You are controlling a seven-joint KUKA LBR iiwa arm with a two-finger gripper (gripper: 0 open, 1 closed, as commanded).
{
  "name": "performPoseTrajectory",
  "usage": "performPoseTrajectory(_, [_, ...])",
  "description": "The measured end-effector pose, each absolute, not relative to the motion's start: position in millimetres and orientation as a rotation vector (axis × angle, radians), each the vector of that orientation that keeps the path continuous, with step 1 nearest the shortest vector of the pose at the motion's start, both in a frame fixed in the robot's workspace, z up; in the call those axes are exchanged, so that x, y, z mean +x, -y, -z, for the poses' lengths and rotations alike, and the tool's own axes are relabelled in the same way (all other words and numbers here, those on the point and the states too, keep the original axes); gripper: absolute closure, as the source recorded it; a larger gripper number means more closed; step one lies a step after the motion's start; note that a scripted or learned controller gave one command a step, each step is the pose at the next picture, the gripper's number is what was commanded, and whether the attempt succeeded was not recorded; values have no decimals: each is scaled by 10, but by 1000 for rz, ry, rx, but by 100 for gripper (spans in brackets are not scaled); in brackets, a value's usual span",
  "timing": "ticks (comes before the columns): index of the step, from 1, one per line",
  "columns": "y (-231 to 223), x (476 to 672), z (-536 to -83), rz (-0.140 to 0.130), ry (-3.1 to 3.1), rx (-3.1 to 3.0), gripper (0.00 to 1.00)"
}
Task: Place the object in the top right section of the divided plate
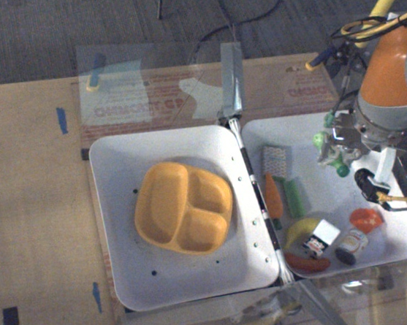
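From my remote station I see the grey arm with its orange band (392,76) hang its claw (342,150) over the right white bin (401,240), by its far right side; how wide the claw stands I cannot tell. Far to the claw's left, the yellow-orange three-section plastic plate (185,207) lies in the left white bin (127,263). Nearer on that side lie a grey grater (275,159), an orange carrot (273,195) and a green stick (294,197). Below the claw sit a red tomato (366,219), a small grey can (351,245), a yellow lemon (300,230), a white box (321,238) and a red sausage (308,262).
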State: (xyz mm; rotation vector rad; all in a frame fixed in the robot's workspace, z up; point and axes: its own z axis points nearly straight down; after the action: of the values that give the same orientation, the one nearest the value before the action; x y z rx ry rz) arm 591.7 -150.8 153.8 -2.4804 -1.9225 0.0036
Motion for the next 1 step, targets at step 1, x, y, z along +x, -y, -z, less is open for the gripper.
performPoseTrajectory(1, [1715, 5719, -2363, -2, 2150, -2290, 100])
